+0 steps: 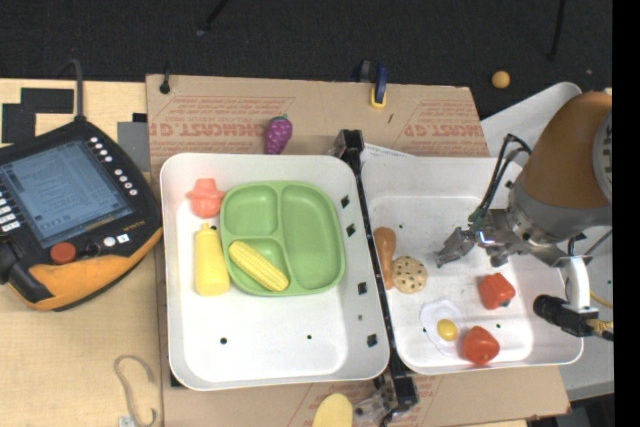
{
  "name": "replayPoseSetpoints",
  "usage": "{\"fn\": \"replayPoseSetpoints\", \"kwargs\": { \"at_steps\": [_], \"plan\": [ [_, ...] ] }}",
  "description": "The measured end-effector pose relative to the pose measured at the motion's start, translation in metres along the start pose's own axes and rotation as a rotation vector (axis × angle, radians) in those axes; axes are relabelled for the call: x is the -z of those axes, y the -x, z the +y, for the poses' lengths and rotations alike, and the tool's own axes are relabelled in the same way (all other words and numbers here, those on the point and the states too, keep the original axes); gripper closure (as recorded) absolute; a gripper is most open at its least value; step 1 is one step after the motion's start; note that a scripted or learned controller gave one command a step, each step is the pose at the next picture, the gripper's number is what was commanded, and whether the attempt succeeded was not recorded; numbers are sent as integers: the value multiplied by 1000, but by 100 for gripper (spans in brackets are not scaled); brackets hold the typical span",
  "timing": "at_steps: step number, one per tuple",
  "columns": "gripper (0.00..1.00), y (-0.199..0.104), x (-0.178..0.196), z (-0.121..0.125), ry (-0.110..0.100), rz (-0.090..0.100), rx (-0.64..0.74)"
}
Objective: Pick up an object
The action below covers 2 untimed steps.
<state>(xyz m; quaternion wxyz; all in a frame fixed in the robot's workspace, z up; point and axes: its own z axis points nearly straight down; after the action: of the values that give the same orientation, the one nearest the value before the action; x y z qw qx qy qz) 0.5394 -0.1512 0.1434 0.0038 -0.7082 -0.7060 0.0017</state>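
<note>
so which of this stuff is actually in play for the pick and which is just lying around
In play:
- gripper, low in the right bin
- cookie
- two red pieces
- fried egg
- brown piece

Lying about:
- green tray with corn in the left bin
- yellow bottle
- purple grapes
- teach pendant

At the frame's bottom edge a yellow object [333, 410] is cut off. The tool [470, 245] at right is too small and dark to tell how it is set. The arm's bulk hides the right bin's [420, 177] far corner.
</note>
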Motion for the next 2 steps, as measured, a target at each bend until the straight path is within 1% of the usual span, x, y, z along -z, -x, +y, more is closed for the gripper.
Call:
{"fn": "replayPoseSetpoints", "kwargs": {
  "at_steps": [1, 2],
  "plan": [
    [0, -1, -53, 0, 4, -3, 4],
    [100, 0, -41, 0, 3, -1, -2]
  ]
}}
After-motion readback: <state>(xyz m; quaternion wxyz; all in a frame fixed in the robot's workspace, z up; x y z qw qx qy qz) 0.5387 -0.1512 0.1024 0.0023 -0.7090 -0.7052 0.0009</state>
